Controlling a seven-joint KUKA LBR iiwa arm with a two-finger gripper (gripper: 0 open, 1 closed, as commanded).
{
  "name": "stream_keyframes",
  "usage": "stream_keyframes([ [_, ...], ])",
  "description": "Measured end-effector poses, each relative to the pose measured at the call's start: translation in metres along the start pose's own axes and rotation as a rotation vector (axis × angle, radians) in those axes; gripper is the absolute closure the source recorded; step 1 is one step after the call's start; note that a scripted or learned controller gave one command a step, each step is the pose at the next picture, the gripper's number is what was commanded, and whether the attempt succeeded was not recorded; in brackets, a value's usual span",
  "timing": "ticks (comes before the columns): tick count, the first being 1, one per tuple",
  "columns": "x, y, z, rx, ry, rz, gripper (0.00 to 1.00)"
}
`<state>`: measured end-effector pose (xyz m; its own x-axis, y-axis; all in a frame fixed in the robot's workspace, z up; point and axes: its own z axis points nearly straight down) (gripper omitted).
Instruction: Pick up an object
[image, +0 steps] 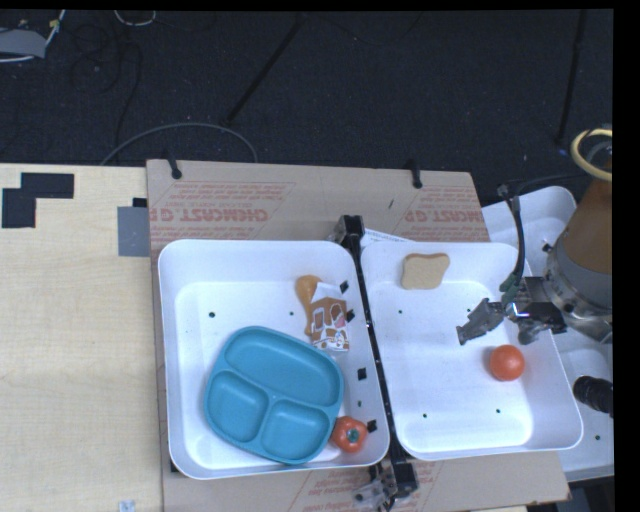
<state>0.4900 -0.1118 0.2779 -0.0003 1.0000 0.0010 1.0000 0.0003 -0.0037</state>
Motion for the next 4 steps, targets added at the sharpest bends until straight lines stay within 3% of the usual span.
stream_keyframes([
  [1,0.0,0.006,0.046,0.005,0.001,0.0,0.0],
  [3,0.006,0.009,0.173,0.005,0.002,0.0,0.0],
  [4,0.004,0.01,0.16,0.003,0.001,0.007,1.0],
])
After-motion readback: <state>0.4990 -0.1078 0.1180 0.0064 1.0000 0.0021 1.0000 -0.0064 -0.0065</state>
